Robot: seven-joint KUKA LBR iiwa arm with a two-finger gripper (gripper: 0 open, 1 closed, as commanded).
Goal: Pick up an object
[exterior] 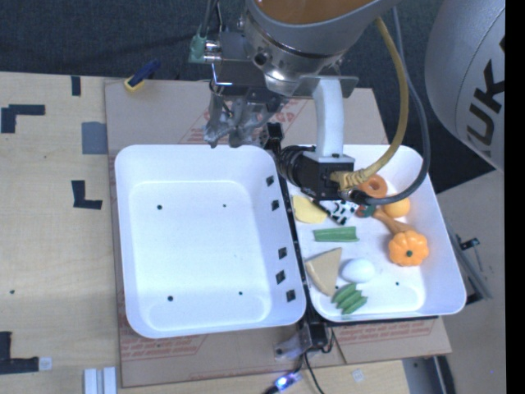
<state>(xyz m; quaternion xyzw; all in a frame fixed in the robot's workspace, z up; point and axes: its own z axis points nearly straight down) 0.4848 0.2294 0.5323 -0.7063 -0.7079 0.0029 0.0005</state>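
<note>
My gripper (234,128) hangs over the far rim of the left bin (131,220), above the cardboard behind it. Nothing shows under it. The objects lie in the right bin (439,298): an orange pumpkin (408,249), a white egg (358,271), a green pea pod (351,299), a flat green strip (335,235), a tan wedge (324,271), a yellow piece (308,212), a black-and-white spotted piece (343,212), an orange ring (374,188) and a small orange ball (397,208).
The arm's big grey and orange body (328,6) covers the top middle. A yellow hose (404,97) and a black fitting (308,171) hang over the right bin's far left corner. Black clips (281,253) line the divide between the bins.
</note>
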